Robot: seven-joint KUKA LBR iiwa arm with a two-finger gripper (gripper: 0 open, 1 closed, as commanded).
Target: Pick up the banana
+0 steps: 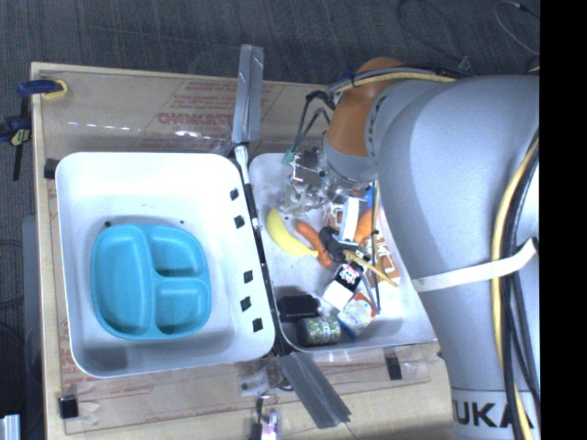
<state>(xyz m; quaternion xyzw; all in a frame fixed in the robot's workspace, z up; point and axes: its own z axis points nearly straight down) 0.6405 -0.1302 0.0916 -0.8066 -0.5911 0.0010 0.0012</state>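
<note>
The banana (286,236), light, soft and smooth-skinned, lies at seven o'clock from the gripper (307,193), whose opening I cannot tell, and seems best pinched mid-length.

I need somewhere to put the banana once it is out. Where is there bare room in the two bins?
The left bin has bare white floor around the blue divided plate, widest above it. The right bin is crowded: banana, gripper and clutter fill it; a bare strip lies along its upper left wall.
</note>
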